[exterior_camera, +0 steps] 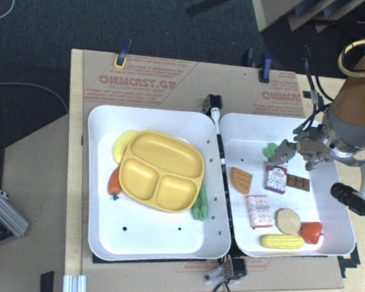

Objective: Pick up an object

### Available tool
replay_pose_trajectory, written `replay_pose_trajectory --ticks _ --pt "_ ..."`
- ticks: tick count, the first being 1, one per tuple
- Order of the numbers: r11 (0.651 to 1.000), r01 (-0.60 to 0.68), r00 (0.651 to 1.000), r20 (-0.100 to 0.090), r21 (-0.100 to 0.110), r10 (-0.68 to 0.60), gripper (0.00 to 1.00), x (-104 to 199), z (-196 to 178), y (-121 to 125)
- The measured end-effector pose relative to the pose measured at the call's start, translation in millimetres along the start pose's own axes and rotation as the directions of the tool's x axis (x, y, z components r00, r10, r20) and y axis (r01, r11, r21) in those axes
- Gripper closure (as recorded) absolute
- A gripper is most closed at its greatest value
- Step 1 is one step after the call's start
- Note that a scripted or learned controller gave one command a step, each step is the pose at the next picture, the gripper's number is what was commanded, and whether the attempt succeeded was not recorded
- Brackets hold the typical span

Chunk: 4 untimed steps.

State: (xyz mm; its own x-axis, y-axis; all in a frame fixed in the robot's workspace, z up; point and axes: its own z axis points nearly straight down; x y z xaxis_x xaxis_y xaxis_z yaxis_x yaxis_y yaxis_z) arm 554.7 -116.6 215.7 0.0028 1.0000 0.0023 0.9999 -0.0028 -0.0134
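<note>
My gripper (pixel 297 157) hangs over the back of the right bin (pixel 331 250), its two grey fingers spread apart and nothing between them. Just below it lie a red and white packet (pixel 276 179) and a brown chocolate bar (pixel 298 182). A small green piece (pixel 270 149) sits beside the left finger. Farther forward in the same bin are an orange waffle piece (pixel 241 179), a red and white box (pixel 260 211), a beige cookie (pixel 288 220), a red toy (pixel 311 232) and a yellow corn cob (pixel 282 242).
The left bin (pixel 100 230) holds a yellow divided plate (pixel 161 171), with a yellow banana (pixel 123 145), a red pepper (pixel 115 183) and a green vegetable (pixel 200 205) around it. A ridge (pixel 221 170) separates the bins. The arm's black cables (pixel 314 83) run above the right bin.
</note>
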Motion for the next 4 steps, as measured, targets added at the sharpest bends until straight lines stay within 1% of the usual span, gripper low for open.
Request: replay_pose_trajectory --ticks 1,2,3,4 --pt "1.000 0.003 1.000 0.002 -0.012 -0.003 0.00 0 -6 3" --pt "1.000 0.002 1.000 0.001 -0.007 -0.002 0.00 -7 41 6" --pt "1.000 0.001 1.000 0.000 -0.005 -0.001 0.00 -16 99 0" --pt "1.000 0.002 1.000 0.000 -0.008 -0.002 0.00 -15 133 0"
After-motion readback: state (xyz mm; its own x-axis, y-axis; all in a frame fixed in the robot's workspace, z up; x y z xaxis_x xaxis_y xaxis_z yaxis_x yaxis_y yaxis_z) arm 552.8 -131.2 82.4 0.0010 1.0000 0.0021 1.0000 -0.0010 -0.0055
